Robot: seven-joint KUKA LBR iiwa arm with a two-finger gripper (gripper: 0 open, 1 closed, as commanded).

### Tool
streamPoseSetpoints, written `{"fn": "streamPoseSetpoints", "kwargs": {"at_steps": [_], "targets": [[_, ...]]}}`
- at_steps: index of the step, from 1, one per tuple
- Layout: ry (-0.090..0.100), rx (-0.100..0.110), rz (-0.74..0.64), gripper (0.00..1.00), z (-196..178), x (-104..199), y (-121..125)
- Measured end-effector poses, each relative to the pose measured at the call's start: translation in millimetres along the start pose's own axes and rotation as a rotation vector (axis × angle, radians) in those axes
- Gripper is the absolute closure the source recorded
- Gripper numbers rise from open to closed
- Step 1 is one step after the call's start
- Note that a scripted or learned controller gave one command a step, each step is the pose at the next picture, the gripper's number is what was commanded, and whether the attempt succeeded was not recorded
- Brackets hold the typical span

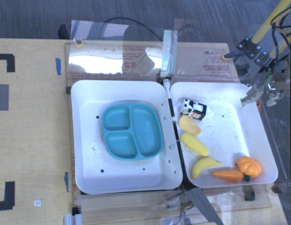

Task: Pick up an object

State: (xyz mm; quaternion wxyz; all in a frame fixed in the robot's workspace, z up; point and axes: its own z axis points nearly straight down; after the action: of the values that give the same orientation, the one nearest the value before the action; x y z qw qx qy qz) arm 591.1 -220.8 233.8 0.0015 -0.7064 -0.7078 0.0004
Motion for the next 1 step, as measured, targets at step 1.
{"fn": "streamPoseSetpoints", "kwargs": {"at_steps": [1], "targets": [[0.001,0.006,0.328,0.00,59.0,-1.8,19.6]]}}
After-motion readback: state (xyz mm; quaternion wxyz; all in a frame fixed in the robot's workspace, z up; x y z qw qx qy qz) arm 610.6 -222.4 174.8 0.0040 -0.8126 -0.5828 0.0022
